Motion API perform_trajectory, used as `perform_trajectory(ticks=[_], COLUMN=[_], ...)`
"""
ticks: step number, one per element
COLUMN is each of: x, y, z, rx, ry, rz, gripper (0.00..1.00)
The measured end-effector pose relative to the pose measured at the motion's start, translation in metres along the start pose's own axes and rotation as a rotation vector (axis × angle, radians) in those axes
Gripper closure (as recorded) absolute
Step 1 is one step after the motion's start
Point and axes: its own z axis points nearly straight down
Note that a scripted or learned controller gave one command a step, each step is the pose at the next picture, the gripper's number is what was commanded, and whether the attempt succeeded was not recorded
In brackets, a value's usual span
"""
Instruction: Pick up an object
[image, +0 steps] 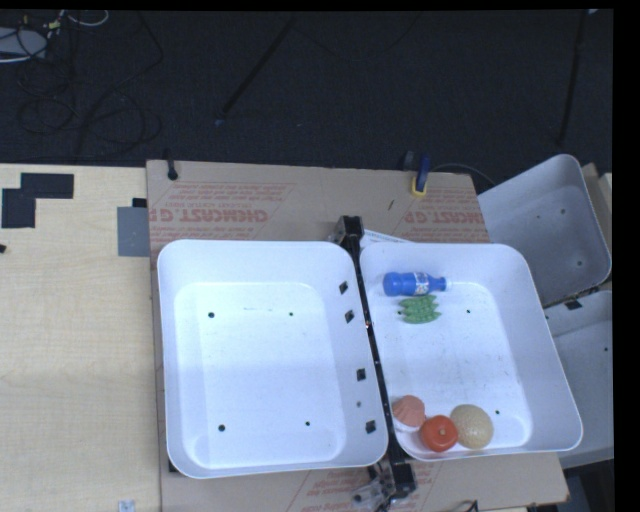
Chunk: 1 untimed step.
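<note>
The right bin (520, 345) holds several small objects. A blue bottle (412, 284) lies on its side near the bin's far left corner. Just in front of it rests a small green leafy item (420, 310). At the near edge, a pink shell-like piece (408, 410), a red tomato-like ball (438, 433) and a tan round object (472, 425) sit close together in a row.
The left bin (255, 355) stands beside the right one, with a black divider strip (365, 345) between them. Both rest on a cardboard sheet (300, 205). A grey-white panel (555, 225) sits at the far right, and a yellow-and-blue clip (420, 178) at the cardboard's back edge.
</note>
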Motion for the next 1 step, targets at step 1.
perform_trajectory(ticks=[1], x=[0.0001], y=[0.0], z=[0.005], rx=[0.0], ry=[0.0], rz=[0.001], gripper=[1.0])
